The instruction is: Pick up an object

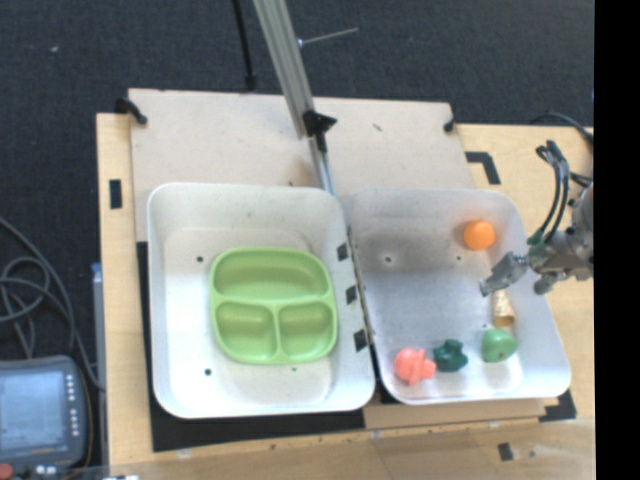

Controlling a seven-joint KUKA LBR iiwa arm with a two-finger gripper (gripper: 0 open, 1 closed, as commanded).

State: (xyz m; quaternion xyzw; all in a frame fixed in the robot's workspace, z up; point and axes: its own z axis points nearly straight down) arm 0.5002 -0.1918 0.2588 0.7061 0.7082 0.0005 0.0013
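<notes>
The right bin [420, 218] holds several small objects. An orange ball [479, 234] lies near its far right corner. Along the near edge sit a pink toy [413, 365], a dark green toy [451, 355] and a light green toy [498, 345], with a small yellow-brown piece [503, 313] just above the light green one. My gripper [520, 282] hovers over the bin's right side, between the orange ball and the yellow-brown piece. Its fingers are spread open with nothing between them.
The left bin [180, 228] holds a light green divided plate [272, 304]. A slanted metal pole [285, 48] comes down from the top to the gap between the bins. Cables [555, 168] hang at the right by the arm.
</notes>
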